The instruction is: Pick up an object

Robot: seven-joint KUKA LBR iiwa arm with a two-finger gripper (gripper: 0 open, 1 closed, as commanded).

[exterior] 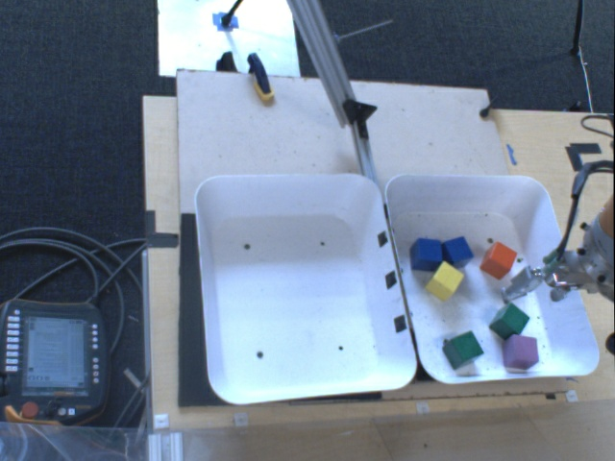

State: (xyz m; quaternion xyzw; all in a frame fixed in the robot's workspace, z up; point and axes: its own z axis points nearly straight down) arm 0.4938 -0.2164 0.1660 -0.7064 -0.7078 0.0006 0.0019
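Teach pendant (53,358) beside white bins (207,219)

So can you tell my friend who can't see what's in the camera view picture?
The robot's metal hand hovers over the right white bin, which holds seven small blocks: two blue, one yellow, one orange, two green, one purple. It is nearest the orange block and a green block. The left white bin sits beside it.

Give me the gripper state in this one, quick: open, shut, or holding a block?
Gripper: cannot be told at this size. It sits over the right bin, between the orange block and a green block, with no block seen in it.
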